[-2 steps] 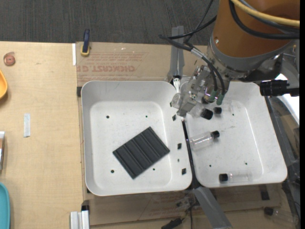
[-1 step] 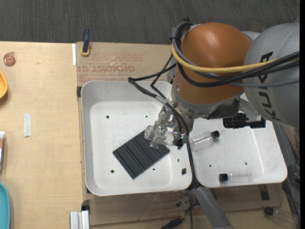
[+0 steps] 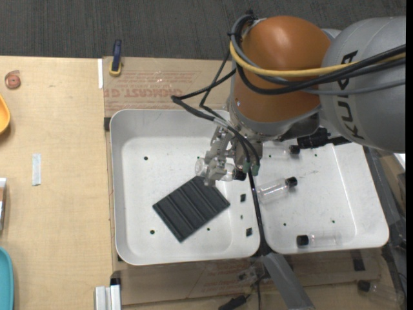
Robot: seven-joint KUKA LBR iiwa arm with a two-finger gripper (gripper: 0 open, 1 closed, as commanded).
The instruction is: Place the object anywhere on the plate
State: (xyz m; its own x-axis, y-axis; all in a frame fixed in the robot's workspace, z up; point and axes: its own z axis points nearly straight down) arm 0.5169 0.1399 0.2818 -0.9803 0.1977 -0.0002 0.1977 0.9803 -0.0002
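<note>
1. Dark ribbed plate lies flat in the left bin, turned at a slant; it's the drop spot.
2. Gripper hangs just above the plate's upper right corner, w/ a small clear object apparently between its tips. Looks clenched on it, prob. lining up a drop.
3. Arm reaches in from the right, wrist bent down over the divider btw bins.
4. Clear vial lies in the right bin, another tube near its front edge.

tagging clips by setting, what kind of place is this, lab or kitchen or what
Most likely a robotics lab or test bench. A big grey and orange robot arm reaches over two shallow white bins set side by side on a wooden bench, with a dark ridged plate and small clear vials as test objects.
</note>
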